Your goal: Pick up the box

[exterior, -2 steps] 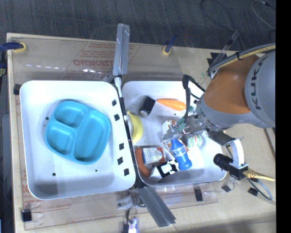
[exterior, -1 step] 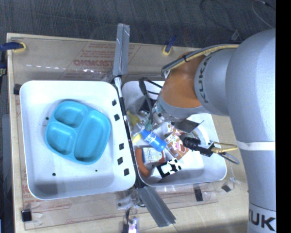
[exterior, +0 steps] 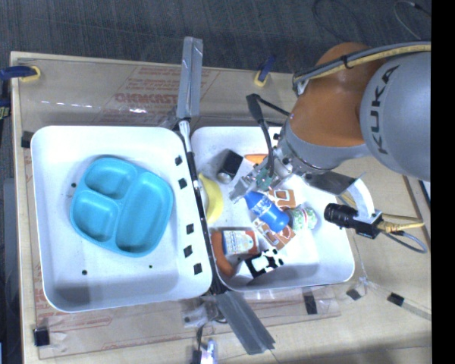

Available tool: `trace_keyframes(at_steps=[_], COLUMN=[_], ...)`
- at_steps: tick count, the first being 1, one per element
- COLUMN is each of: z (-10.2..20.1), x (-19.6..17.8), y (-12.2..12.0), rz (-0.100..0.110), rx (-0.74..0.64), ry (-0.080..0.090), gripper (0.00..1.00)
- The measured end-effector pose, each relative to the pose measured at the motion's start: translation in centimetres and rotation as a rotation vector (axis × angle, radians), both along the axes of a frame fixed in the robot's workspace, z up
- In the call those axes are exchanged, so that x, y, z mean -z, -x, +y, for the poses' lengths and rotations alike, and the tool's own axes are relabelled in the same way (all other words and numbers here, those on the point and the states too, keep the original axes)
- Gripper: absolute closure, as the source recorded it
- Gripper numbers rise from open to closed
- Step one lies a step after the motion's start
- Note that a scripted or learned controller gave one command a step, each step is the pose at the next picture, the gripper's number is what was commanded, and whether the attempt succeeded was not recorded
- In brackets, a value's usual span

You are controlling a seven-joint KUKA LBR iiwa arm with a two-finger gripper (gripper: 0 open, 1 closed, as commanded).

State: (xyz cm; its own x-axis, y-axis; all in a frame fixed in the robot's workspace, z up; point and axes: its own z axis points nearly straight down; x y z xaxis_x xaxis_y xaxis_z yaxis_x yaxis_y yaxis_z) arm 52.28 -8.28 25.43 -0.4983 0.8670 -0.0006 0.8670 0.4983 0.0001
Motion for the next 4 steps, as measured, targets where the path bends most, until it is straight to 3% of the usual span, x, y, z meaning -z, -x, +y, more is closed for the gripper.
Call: trace_keyframes(at_steps=[1, 2, 3, 4], z=[3.6, 5.2, -0.7, -0.7], x=[-2.0, 1.8, -0.7, -0.7], y=[2.7, 4.6, 4.6, 4.6], rz=[0.002, 0.005, 0.003, 0.003], rx=[-0.143, 0.323, 0.43, 0.43], ry=[-0.001, 0.0, 0.001, 0.0], gripper=[1.0, 1.0, 1.0, 0.0])
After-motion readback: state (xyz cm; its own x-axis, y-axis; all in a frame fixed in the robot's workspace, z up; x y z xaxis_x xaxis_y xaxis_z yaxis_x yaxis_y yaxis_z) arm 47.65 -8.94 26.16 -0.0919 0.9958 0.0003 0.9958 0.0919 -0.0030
